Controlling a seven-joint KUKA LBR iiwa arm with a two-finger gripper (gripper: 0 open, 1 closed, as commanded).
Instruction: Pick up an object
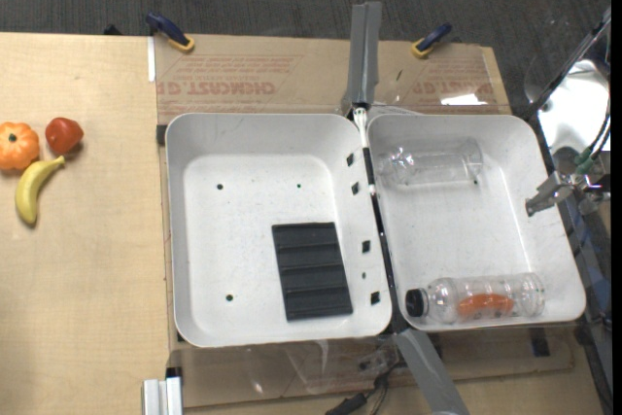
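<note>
Currently a bottle [474, 298] is seen lying at the near edge of the right bin [457, 233]; the gripper [556, 192] is at that bin's right rim, state indiscernible.

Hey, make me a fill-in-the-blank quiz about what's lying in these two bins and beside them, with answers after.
1. The black ridged block lies in the ____ bin.
2. The clear bottle with the black cap lies in the right bin, near its ____ edge.
3. On the wooden bench, the banana sits beside an orange and a ____.

Answers: left; front; tomato
</note>
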